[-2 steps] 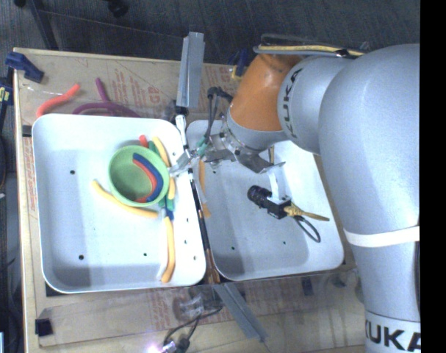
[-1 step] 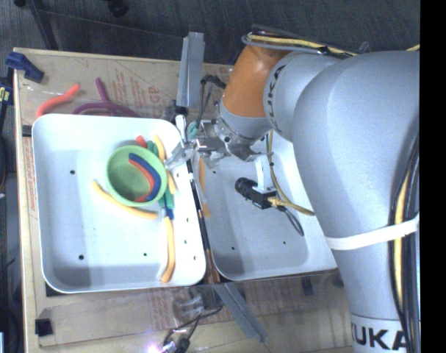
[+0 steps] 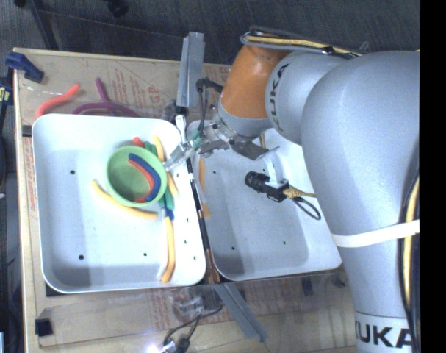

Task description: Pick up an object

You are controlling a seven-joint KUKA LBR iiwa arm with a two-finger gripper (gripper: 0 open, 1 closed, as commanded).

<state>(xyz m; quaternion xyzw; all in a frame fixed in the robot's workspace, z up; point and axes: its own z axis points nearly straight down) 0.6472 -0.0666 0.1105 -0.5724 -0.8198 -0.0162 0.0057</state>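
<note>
End effector [image 3: 184,147] by upward-opening green bowl [image 3: 137,176]

two bins sit side by side on the bench [image 3: 98,311]. the left bin [image 3: 68,234] holds a bowl [image 3: 137,176] with strips [image 3: 168,245] under and beside it. the gripper [image 3: 187,147] hangs over the divide between it and the right bin [image 3: 267,248].

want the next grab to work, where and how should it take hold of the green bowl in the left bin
Probably by the rim of the green bowl, on its left side, coming straight down from above. The bowl sits upright and open in the left bin, so its thin rim suits a two-finger pinch. Red and blue pieces lie inside it and yellow strips crowd its right and lower edges; the left side looks freer.
</note>
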